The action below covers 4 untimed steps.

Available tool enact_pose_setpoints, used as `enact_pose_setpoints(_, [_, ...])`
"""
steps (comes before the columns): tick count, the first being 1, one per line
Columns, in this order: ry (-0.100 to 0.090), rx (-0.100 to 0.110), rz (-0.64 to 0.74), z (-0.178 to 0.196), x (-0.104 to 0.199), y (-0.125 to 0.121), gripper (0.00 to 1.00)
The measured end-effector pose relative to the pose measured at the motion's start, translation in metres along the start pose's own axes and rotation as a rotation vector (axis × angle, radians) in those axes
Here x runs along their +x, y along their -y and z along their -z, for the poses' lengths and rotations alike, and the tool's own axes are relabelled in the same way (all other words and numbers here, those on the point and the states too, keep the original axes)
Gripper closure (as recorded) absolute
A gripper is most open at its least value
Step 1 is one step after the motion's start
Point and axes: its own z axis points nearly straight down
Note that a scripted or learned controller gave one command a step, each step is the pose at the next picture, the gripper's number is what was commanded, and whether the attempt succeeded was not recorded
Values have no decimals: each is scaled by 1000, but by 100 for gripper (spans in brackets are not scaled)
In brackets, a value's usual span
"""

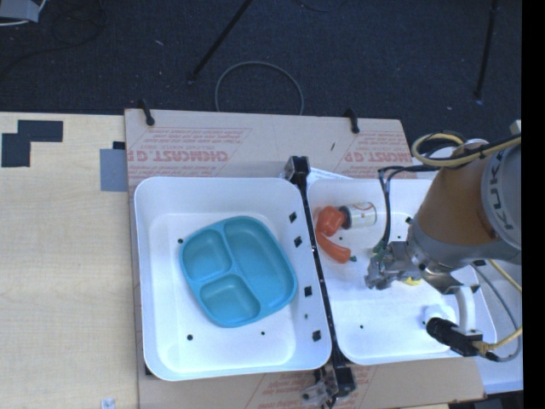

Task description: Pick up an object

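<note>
1. My gripper (381, 276) hangs low over the right-hand shallow white plastic bin (400, 343), near its middle. From this slanted view above I cannot tell how it is set, so I claim no hold on anything.
2. The nearest thing worth picking is the small orange plastic object with a curved spout-like tail (332, 231), lying in the upper left part of that right bin, close to the divider. It sits apart from my gripper, up and to the left of it.
3. I judge it light and stiff, probably smooth and a bit slippery. Its shape is uneven, so I would close across the fatter orange body rather than the thin curved tail, which could twist out.
4. Touching it on the right is a short clear plastic cylinder (364, 215). It looks light and round, likely to roll or skid if nudged.
5. The left-hand shallow white plastic bin (157, 228) holds a flat teal plastic plate with three compartments (237, 270), lying tilted in plan. Nothing rests in its compartments. It looks stiff, broad and too low for an easy pinch.
</note>
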Motion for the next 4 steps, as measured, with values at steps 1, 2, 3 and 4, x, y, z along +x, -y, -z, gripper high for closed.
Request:
enact_pose_setpoints(1, [1,-3,7,63,-4,-2,100])
enact_pose_setpoints(2, [0,1,7,71,-5,-2,100])
enact_pose_setpoints(3, [-1,4,8,63,43,1,100])
enact_pose_setpoints(4, [-1,2,11,72,99,-6,100])
